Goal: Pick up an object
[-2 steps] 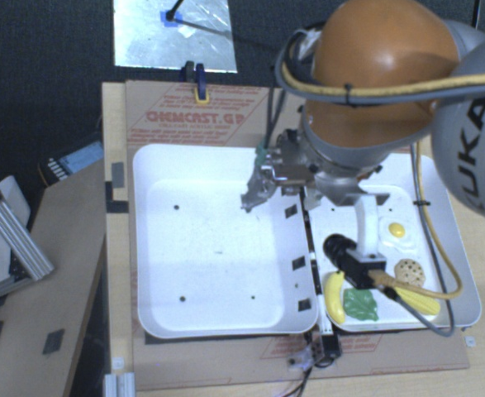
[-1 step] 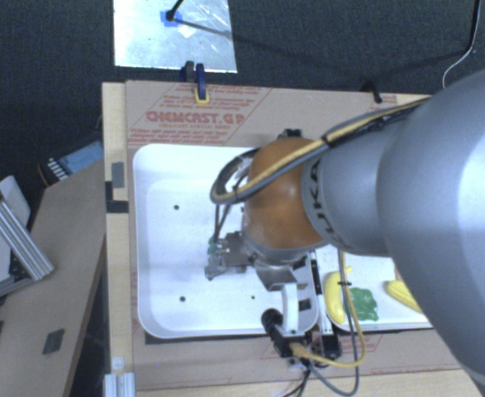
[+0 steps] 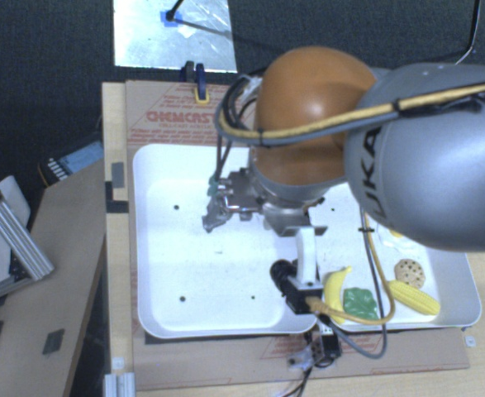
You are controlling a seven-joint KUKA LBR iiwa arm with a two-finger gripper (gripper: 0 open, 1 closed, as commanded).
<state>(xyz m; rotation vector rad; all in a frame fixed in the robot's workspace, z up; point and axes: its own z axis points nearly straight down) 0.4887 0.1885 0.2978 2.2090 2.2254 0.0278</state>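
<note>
My gripper (image 3: 214,216) hangs over the left white bin (image 3: 164,304), above its upper middle part. The grey arm with its orange band (image 3: 312,114) reaches in from the right and covers much of the right bin. In the right bin (image 3: 465,304) lie a yellow banana (image 3: 335,289), a green object (image 3: 360,303), a round speckled cookie (image 3: 409,272) and a yellow corn-like object (image 3: 414,298). All of them are well to the right of the gripper and lower in the view. I see nothing held at the gripper.
Both bins rest on a brown cardboard sheet (image 3: 176,116). A blue clamp (image 3: 197,78) sits at its far edge. Cables and a black fitting (image 3: 288,283) hang from the arm near the divide between the bins. A shiny metal plate (image 3: 174,23) lies beyond.
</note>
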